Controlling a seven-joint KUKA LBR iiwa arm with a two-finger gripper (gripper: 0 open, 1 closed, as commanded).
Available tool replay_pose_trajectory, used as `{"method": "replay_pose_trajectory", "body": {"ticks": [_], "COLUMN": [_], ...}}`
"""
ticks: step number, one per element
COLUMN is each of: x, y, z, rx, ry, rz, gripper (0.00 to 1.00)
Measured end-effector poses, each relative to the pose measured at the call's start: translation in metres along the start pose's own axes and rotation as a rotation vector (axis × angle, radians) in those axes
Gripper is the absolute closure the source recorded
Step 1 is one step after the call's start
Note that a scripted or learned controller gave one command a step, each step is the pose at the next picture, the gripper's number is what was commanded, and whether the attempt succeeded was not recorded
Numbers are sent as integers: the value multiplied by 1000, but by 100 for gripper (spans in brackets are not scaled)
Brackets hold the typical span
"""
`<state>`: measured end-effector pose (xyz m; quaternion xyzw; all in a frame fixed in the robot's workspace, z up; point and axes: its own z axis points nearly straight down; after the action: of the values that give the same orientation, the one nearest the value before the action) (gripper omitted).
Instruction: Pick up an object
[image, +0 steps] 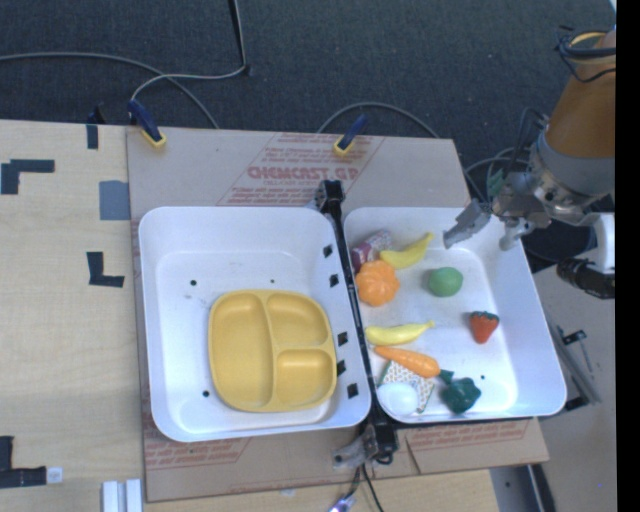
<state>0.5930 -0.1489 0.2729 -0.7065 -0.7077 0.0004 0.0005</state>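
Hand (489, 228): fingers apart, holding nothing, over right bin (530, 330) rim; green ball (445, 281), banana (405, 252), strawberry (483, 326) near.

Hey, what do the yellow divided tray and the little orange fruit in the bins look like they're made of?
The yellow divided tray looks like moulded plastic with a smooth, slightly matte finish: uniform colour, rounded compartment ridges. The orange fruit appears to be toy plastic, judging by its flat even colour and soft sheen, though rubber or foam can't be ruled out from this view.
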Motion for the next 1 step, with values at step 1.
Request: {"method": "replay_pose_trajectory", "body": {"ticks": [1], "x": [39], "y": [39], "z": [84], "rx": [2], "ry": [0], "rz": [0], "gripper": [0]}}
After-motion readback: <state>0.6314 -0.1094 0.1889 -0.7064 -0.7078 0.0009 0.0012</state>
